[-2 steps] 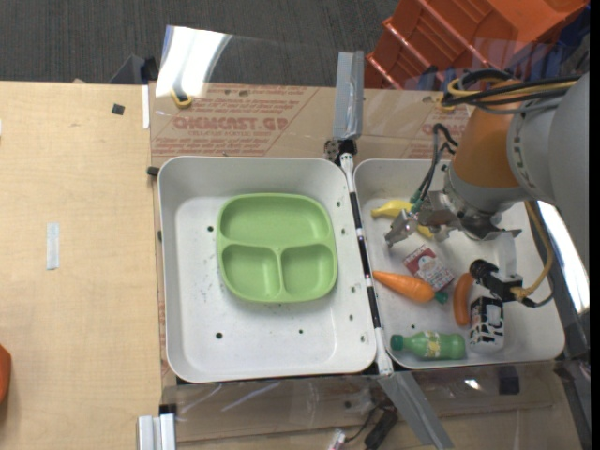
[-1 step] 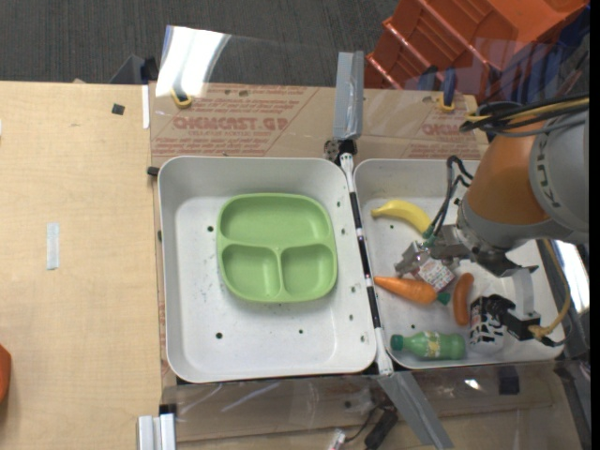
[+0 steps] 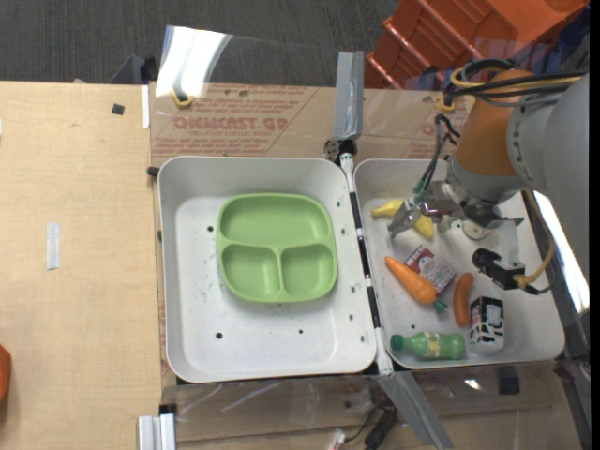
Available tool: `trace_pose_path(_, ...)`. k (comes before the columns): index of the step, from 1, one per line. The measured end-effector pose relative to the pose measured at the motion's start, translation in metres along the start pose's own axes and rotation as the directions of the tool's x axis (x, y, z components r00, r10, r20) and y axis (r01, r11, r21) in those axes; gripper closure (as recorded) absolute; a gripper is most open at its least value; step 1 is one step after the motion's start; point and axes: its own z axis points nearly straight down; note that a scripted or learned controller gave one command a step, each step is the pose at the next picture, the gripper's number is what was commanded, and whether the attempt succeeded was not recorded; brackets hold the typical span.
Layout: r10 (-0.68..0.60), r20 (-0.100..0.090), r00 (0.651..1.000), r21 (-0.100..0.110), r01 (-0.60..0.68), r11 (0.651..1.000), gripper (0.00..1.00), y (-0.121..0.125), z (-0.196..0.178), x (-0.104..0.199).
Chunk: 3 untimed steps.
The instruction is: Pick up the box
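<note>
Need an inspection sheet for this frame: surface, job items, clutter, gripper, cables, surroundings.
Surface: wooden bench with two white bins, left bin and right bin.
Job's things: small red and white box lying in the right bin, beside a carrot.
Clutter: green divided plate in the left bin; banana, green bottle, black-and-white carton, orange piece in the right.
Grippers: gripper low over the right bin's far end, near the banana; box not held.
Cables: yellow and black cables on the arm.
Surroundings: orange crates, dark floor.

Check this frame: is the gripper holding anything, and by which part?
Nothing visibly held. The gripper hovers over the yellow item in the right bin; the box lies untouched below it.
</note>
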Motion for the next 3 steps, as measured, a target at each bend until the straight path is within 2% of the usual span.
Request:
trace_pose_path(1, -0.013, -0.001, 1.000, 0.001, 0.013, 1.000, 0.00, -0.058, 0.000, 0.000)
trace_pose_path(2, -0.034, -0.001, 0.999, 0.000, 0.034, 0.999, 0.00, -0.028, 0.000, 0.007)
trace_pose_path(3, -0.033, 0.000, 0.999, 0.001, 0.033, 0.999, 1.00, -0.028, -0.008, 0.006)
